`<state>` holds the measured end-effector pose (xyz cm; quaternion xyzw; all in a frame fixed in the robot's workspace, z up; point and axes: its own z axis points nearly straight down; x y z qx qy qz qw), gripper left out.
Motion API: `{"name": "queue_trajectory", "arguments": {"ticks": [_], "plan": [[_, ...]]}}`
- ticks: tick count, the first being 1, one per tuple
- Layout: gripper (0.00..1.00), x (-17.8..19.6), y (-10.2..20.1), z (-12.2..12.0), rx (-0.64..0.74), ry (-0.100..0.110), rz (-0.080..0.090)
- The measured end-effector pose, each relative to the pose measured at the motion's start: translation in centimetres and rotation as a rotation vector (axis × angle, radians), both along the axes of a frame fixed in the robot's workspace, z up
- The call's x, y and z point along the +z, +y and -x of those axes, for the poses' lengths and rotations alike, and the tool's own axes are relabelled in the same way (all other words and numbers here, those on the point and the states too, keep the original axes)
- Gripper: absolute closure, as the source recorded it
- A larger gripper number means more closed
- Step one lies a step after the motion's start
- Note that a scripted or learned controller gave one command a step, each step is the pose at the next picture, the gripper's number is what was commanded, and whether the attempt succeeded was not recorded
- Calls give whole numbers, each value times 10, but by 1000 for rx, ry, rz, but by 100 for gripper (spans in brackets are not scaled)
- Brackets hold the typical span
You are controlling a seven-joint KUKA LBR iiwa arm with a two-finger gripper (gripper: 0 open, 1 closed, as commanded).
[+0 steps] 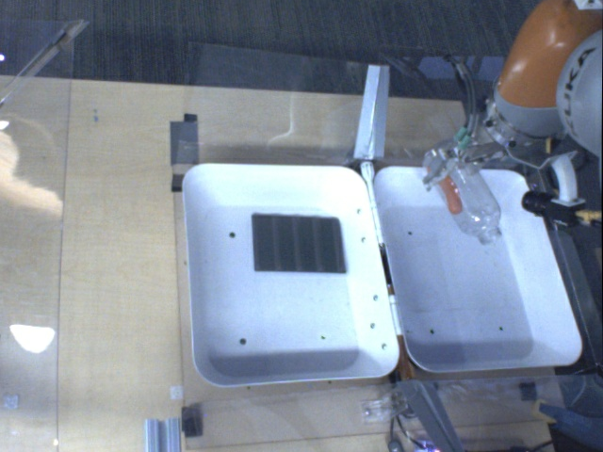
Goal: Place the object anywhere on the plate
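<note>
A clear bottle (468, 201) (orange label) is seen at the fingers (441, 172); their grip cannot be told. The dark plate (299, 243) lies well apart.

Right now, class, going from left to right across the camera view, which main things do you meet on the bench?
Left white bin → dark plate lying inside it → right white bin → clear plastic bottle at its far end → orange and grey arm.

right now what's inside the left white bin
A dark grey ribbed rectangular plate lies flat on the floor of the left shallow white bin, toward its back. Nothing sits on the plate. Whatever lies beneath the plate is covered.
</note>
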<state>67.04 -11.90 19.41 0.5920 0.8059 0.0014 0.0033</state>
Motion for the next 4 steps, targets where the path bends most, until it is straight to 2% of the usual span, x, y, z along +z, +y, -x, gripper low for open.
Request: {"name": "queue_trajectory", "arguments": {"ticks": [1,2,4], "plan": [[100,73,61,7,158,-2,0],[0,73,61,7,158,-2,0],[0,243,116,1,-125,-4,-2]]}}
